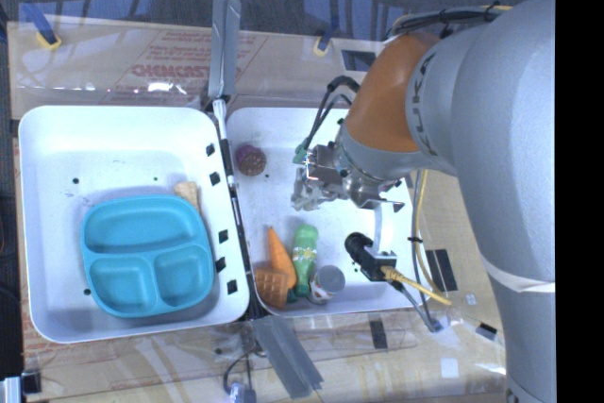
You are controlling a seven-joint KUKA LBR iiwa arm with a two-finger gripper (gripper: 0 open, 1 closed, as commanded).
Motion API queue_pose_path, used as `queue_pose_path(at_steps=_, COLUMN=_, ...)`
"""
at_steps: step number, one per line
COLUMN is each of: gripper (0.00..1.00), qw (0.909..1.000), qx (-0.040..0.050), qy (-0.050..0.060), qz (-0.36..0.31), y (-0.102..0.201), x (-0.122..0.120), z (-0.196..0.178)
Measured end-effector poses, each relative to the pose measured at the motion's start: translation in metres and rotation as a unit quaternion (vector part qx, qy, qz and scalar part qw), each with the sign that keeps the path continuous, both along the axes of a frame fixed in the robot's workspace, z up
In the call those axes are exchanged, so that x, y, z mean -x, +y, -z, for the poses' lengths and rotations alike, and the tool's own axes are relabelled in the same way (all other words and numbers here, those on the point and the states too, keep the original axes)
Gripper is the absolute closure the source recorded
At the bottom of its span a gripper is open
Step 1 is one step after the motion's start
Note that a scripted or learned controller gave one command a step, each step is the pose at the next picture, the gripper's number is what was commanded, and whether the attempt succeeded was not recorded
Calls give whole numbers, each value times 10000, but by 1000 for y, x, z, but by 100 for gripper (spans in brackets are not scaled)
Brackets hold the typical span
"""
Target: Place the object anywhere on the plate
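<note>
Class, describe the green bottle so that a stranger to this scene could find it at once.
Start at the right bin. Along its near edge lies a small cluster of items; the green bottle is in the middle of it, pointing away from that edge. The carrot on its left is orange, and the cup by its base is grey.

Smooth plastic blue plate [146, 267]; glossy white bins [57, 146].

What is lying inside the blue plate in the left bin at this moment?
All three compartments of the blue plate show bare blue surface. A tan piece lies at its upper right rim, outside the plate. What is under the plate is covered.
</note>
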State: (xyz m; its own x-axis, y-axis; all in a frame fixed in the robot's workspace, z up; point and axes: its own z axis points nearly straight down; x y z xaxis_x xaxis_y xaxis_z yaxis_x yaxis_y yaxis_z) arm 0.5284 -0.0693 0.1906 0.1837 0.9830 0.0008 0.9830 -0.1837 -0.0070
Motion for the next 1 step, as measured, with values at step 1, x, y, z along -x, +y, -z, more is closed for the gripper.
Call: queue_pose_path(at_steps=1, gripper=100, qw=9824, qx=-3, qy=-9, qz=-1866, y=66, x=-7, z=-8)
